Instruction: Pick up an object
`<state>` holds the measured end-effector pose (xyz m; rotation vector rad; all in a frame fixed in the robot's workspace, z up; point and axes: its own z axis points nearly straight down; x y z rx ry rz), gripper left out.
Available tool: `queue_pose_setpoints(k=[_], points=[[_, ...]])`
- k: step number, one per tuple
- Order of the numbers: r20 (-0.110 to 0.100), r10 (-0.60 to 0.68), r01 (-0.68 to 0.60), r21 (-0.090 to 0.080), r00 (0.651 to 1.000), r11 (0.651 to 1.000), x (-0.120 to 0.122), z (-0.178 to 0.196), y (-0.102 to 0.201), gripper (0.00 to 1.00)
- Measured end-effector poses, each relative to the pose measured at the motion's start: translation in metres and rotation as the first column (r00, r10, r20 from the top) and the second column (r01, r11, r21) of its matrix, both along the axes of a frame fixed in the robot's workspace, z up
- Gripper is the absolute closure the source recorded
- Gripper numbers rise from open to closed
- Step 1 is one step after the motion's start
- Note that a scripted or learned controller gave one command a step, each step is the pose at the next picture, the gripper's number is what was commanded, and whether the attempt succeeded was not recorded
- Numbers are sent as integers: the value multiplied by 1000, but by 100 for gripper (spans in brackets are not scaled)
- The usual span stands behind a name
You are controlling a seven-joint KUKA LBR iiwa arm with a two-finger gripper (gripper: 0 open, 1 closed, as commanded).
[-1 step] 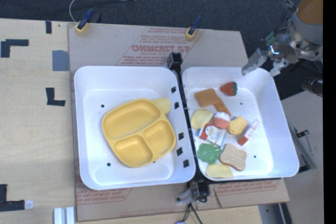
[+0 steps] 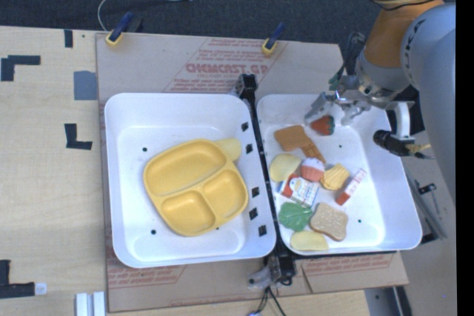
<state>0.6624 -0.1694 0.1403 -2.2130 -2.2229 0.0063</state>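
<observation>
Counter (image 2: 52,159) surface stretches far out from my end effector (image 2: 326,117), a pale wooden top with a brown cardboard sheet (image 2: 215,66) laid under both bins. My arm (image 2: 426,48) comes in from beside the end effector, grey with its orange band (image 2: 389,29) just above the wrist.

Farther off from the end effector sits the first white bin (image 2: 118,122), holding a yellow divided tray (image 2: 196,185) that fills most of its floor. Directly under the end effector is the second white bin (image 2: 385,233), and that is where the pickable things lie.

I see the end effector low over the back part of that bin, and a small red object (image 2: 323,125) sits right at its fingertips; I read the fingers as closed narrowly around it, though the view is small. Just beside the end effector, toward the bin's middle, lies a brown slab (image 2: 294,137). Beyond it is a loose cluster: a toast slice (image 2: 329,221), a green leaf piece (image 2: 295,215), a pale yellow lump (image 2: 284,166), a ridged yellow chip (image 2: 335,177), and a small red-and-white stick (image 2: 351,186).
</observation>
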Motion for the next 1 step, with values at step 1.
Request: queue_pose_setpoints(k=[1], points=[[2,2,-2,1,1000,1000,5,-50,66,0]])
